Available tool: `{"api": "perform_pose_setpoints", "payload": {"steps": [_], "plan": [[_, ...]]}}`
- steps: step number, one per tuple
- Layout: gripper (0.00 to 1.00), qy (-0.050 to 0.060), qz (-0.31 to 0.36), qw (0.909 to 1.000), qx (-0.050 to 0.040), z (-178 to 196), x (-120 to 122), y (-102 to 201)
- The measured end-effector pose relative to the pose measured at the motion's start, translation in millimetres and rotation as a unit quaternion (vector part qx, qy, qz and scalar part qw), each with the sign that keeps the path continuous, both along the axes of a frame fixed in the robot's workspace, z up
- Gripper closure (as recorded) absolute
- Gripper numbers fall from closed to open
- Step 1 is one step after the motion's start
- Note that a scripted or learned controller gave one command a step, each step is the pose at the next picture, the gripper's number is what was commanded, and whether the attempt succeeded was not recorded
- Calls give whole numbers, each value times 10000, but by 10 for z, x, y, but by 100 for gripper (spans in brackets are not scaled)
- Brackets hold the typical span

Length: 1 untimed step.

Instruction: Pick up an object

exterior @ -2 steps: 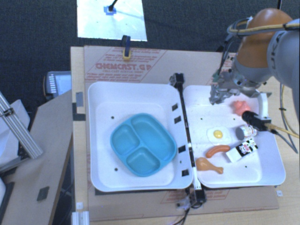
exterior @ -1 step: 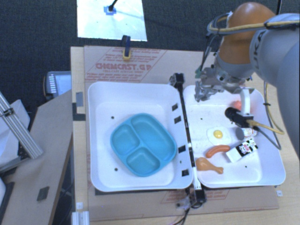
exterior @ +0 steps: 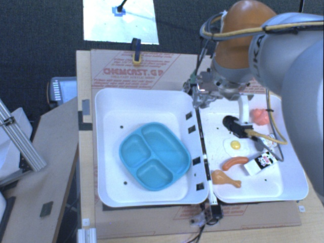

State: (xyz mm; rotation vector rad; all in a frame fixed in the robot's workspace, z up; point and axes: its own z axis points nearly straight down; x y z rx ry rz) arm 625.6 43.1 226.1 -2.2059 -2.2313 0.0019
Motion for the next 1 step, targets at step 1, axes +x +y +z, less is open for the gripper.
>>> {"api": "perform_pose_setpoints", "payload": {"steps": [1], "plan": [[100, 6, -6, 10000, -3, -138, 1, 519]]}}
